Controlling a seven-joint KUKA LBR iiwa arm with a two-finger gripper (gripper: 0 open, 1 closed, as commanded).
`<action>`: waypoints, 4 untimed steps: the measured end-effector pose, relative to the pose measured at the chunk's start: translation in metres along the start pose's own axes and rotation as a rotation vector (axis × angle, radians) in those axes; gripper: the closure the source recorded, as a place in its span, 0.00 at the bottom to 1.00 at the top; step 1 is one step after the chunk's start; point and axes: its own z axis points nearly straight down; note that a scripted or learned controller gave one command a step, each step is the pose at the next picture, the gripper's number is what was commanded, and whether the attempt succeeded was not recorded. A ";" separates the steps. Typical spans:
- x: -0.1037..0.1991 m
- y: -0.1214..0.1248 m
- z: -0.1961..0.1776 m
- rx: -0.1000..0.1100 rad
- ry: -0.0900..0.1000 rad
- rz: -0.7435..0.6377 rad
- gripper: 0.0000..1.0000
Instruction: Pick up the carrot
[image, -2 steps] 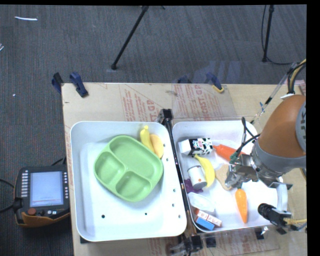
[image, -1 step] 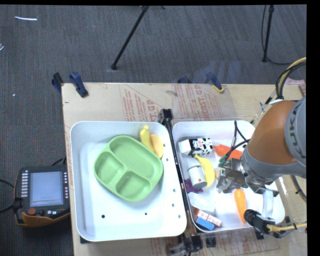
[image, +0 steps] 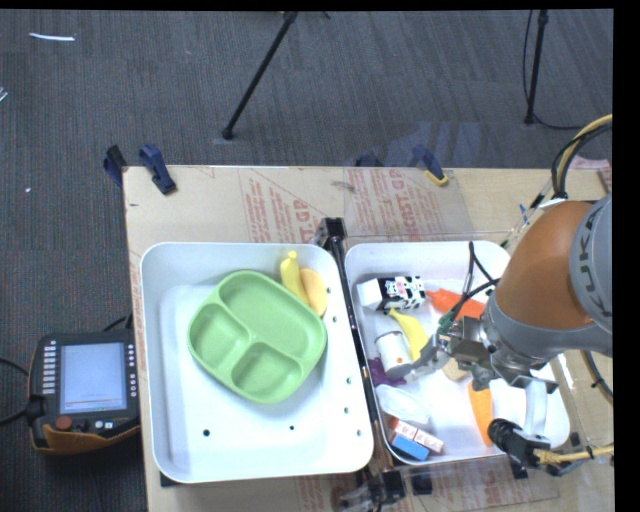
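A dark carpeted floor surrounds the cardboard-topped bench, which bears the left bin and the right bin. The arm covers much of the right bin's far side, hiding what lies beneath it. In the left bin sit a green divided plate and, touching its rim, a yellow-orange fruit. The right bin holds a cow-patterned box, a banana, a white bottle and a small carton. The gripper hangs over this clutter; whether it is spread or closed cannot be made out. The carrot lies just right of the gripper, its long axis running near to far, its upper end hidden under the wrist.
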 end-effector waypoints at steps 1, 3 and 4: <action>-0.053 0.016 0.098 -0.005 -0.002 -0.120 0.00; -0.112 0.032 0.065 -0.004 0.003 -0.276 1.00; -0.050 0.016 0.022 -0.006 0.001 -0.192 1.00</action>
